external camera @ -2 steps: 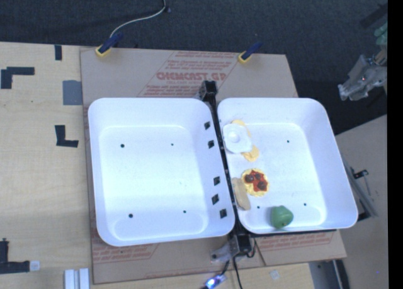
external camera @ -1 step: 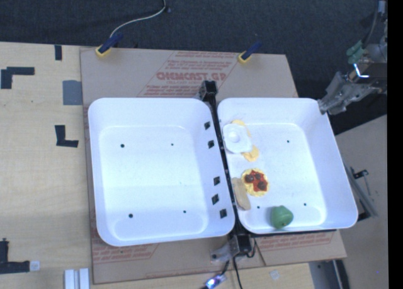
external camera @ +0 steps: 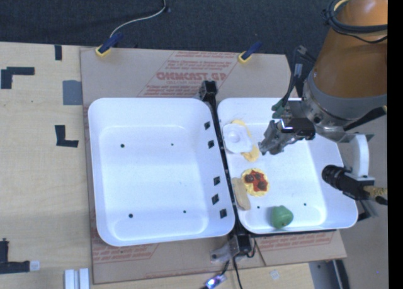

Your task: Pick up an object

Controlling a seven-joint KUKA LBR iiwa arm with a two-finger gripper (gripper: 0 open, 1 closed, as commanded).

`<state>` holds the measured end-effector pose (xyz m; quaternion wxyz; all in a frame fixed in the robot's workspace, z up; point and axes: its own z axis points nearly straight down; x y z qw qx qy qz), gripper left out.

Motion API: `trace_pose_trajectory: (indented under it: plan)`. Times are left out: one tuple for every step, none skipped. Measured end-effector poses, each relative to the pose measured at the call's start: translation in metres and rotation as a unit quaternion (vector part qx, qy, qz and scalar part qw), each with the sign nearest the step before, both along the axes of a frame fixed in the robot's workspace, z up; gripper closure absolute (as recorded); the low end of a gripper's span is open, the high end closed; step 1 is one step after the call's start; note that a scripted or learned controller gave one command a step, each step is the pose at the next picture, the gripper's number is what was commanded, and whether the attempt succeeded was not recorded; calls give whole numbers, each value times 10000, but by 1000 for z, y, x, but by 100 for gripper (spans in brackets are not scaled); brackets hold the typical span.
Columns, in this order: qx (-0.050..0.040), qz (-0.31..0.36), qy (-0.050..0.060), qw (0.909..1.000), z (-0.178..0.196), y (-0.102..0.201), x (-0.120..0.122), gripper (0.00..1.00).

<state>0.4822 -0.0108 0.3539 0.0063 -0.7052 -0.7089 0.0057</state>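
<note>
A grey-and-orange robot arm reaches in from the right over the right-hand bin [external camera: 315, 155], its hand [external camera: 272, 143] hanging low near the bin's left side, just beside a small cluster of toy food. Whether the hand is spread or closed cannot be told from this angle, and nothing can be seen in its grasp. The nearest candidates lie below and to its left: a white piece [external camera: 234, 136] against the divider, a yellow scrap [external camera: 251, 153] touching it, and a red-and-yellow round piece [external camera: 255, 181] a little further down. A tan strip [external camera: 241, 194] hugs the bin wall; a green ball [external camera: 281, 216] sits apart near the front edge. The left-hand bin [external camera: 107, 174] holds nothing. The risk: the pieces look flat and crowded, so a descent could land between them, push them aside, or jam against the divider.
</note>
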Motion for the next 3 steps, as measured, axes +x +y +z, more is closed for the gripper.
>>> trace_pose_trajectory:
  plan:
    - [-8,-34,-28,10000,-84,-17,0,100]
    - [-7,-47,-18,10000,-176,-51,-2,100]
    - [-3,-25,-70,10000,-170,-66,1,100]
